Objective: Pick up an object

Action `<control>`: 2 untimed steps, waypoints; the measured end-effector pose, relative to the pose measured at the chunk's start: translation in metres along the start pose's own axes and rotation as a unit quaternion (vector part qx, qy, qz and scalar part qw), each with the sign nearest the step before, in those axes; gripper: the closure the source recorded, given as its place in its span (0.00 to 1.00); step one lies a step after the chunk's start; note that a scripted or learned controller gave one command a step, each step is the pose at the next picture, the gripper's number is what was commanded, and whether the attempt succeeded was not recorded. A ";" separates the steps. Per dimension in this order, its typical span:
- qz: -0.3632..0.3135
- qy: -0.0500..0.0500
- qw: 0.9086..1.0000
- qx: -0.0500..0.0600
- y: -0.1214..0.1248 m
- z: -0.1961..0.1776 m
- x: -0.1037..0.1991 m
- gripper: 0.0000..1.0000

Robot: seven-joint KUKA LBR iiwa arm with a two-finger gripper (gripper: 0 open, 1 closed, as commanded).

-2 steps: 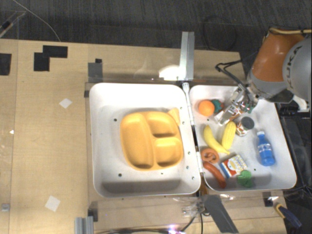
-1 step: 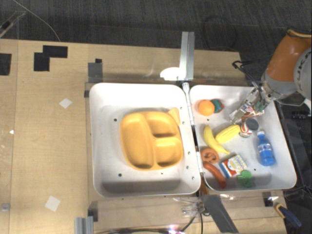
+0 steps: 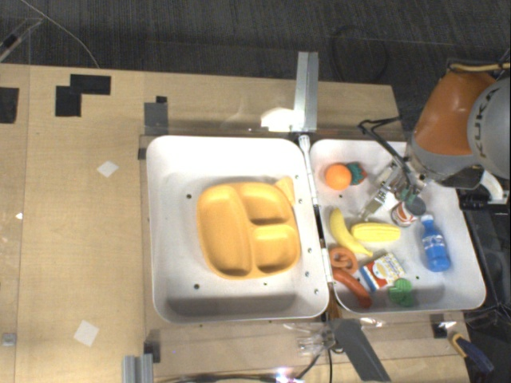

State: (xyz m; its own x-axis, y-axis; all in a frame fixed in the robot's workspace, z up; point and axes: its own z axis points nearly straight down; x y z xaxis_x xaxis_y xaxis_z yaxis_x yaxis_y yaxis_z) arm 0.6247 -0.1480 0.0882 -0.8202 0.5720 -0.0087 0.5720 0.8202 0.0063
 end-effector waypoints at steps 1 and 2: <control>0.286 0.000 0.958 0.002 0.004 0.001 -0.043 0.00; 0.281 -0.005 0.960 -0.001 0.008 -0.014 -0.045 1.00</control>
State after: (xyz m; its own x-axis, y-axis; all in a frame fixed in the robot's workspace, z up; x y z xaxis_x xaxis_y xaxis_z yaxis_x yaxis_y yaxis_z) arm 0.6662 -0.1674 0.1025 -0.3810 0.9245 -0.0124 0.9244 0.3812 0.0154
